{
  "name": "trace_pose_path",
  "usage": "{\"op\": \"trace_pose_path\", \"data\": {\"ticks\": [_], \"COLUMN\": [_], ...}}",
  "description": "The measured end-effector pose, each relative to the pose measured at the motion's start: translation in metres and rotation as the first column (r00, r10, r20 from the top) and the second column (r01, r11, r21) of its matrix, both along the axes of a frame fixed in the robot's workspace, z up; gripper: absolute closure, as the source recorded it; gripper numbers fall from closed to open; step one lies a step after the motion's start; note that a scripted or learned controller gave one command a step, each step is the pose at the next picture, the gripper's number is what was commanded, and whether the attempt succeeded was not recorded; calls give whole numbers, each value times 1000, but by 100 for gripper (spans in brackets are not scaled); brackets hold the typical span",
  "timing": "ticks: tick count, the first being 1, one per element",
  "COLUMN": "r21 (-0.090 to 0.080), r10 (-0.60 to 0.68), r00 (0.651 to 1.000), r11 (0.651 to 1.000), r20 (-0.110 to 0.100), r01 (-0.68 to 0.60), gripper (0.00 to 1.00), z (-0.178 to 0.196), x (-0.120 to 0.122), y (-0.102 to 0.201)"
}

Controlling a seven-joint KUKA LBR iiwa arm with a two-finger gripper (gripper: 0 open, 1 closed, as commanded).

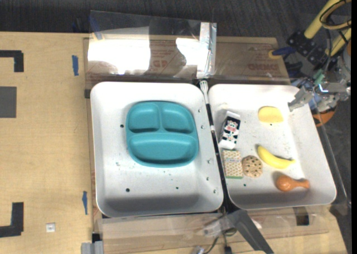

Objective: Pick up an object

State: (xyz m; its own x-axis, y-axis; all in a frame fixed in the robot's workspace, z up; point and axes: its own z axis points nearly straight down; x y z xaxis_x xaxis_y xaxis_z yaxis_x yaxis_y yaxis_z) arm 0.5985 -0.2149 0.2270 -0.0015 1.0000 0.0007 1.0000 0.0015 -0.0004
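— So, where does the claw (300, 101) sit?

— At the far right corner of the right bin (312, 191), just over its rim, below the tangle of yellow and black cables (329, 13). It is small and partly lost against the arm's hardware, so I cannot tell how it stands, and I see nothing gripped in it.

— And the things to pick from?

— All in the right bin. A yellow lemon-like piece (270, 114) lies nearest the claw, just left of it and apart from it. Lower down, a banana (274, 158) lies slantwise near the bin's middle. Just left of the banana's lower end is a round cookie (251, 166), touching or nearly touching a square cracker-like tile (232, 164) with a green edge. Above the tile, against the bin's left wall, a small black and white packet (231, 130) lies tilted. Near the front right, an orange drumstick-shaped toy (290, 183) lies just below the banana.

— The left bin?

— The left bin (106, 180) holds a teal divided plate (162, 133) with three compartments, lying flat near the middle. A few dark specks dot the floor around it.

— Anything around the bins?

— The two bins touch side by side on a brown surface (39, 152) marked with black corner shapes and blue tape. Behind them stands a clear plastic sheet (150, 52), catching a bright glare.
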Motion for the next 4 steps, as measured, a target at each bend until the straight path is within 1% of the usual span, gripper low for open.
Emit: {"op": "trace_pose_path", "data": {"ticks": [1,2,3,4], "r21": [20,-4,-4,-1], "r10": [-313,-72,36,-20], "r00": [950,997,999,1000], "r11": [950,997,999,1000], "r20": [-19,29,9,2], "r01": [313,72,-36,20], "gripper": [0,0,0,0], "z": [-128,-132,-139,-138], "x": [-85,-111,-66,-54], "y": [7,99,104,120]}}
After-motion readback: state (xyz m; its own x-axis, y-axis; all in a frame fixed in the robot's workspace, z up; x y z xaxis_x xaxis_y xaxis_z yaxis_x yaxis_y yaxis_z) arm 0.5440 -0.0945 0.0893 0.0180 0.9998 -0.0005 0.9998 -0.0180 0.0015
